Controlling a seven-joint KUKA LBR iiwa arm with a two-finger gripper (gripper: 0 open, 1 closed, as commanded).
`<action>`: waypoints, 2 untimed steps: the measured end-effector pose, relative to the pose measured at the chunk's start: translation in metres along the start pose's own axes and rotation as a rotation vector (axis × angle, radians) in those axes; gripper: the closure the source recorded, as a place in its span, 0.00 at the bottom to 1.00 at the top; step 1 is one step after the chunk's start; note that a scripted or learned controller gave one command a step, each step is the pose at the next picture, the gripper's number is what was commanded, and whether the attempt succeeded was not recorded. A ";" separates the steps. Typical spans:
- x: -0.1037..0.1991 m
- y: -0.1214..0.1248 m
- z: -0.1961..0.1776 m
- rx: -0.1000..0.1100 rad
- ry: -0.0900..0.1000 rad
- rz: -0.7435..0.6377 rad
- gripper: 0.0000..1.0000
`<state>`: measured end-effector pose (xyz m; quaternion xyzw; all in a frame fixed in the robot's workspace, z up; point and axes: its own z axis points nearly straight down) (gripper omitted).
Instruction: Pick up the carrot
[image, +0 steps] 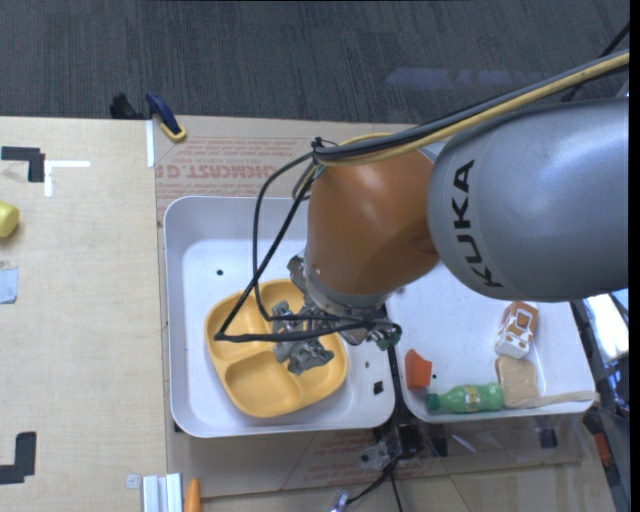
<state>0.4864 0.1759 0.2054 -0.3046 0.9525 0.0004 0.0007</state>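
The arm (530, 190) has a smooth, satin grey shell, like painted metal or hard plastic, and its orange band (375, 235) has a soft sheen. The left bin (190, 330) and right bin (450, 320) look like smooth white plastic with a slight gloss. The divided yellow tray (245, 385) is glossy plastic. The green bottle (465, 399) shines like plastic. The worktop (80, 350) is pale matt wood, with brown matt cardboard (230, 165) under the bins. Black cables (262, 240) look rubbery.
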 end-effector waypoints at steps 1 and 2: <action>0.023 -0.051 -0.008 0.001 0.000 0.421 1.00; 0.009 -0.007 0.010 0.001 0.002 0.512 1.00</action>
